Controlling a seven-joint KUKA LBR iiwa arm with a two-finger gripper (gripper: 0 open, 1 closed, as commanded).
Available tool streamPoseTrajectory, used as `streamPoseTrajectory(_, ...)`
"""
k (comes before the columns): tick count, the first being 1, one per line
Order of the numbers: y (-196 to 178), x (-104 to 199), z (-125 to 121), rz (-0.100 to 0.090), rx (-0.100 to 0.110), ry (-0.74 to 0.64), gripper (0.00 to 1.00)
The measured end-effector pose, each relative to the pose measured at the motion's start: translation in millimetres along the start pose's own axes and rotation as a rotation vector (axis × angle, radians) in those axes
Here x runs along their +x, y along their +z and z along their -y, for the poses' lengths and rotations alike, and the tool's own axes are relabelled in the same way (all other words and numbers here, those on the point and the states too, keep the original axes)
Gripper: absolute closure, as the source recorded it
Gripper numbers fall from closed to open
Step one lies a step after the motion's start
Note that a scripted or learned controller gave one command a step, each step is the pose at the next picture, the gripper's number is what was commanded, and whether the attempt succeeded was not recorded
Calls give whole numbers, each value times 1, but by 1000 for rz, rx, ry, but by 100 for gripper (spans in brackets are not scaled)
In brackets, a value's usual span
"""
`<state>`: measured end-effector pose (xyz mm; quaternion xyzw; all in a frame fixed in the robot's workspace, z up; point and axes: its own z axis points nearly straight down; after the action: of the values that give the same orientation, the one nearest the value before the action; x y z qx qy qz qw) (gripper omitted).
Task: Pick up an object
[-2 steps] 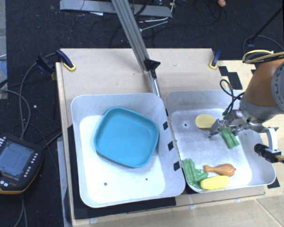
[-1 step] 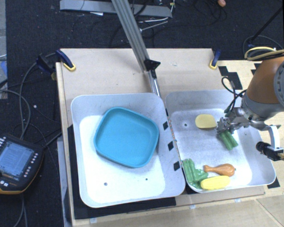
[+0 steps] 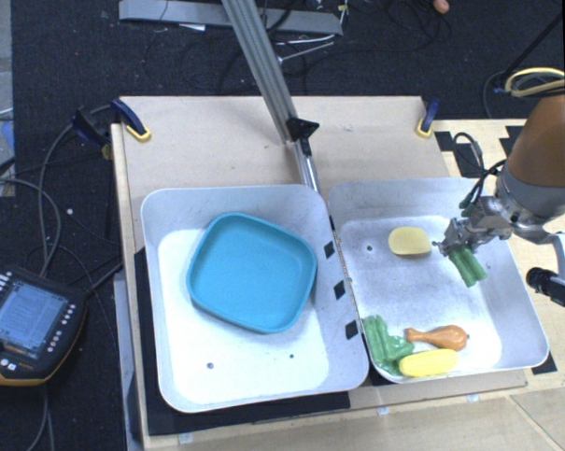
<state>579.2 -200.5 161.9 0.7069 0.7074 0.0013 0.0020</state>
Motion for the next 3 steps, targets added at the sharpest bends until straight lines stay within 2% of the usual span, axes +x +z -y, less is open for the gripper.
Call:
streamPoseTrajectory(1,-53,0,-11,0,0,0,100)
streamPoseTrajectory(2,-67,1,-12,-1,4,0,100)
streamPoseTrajectory(3,-63,62,-23,-3,5,-5,100)
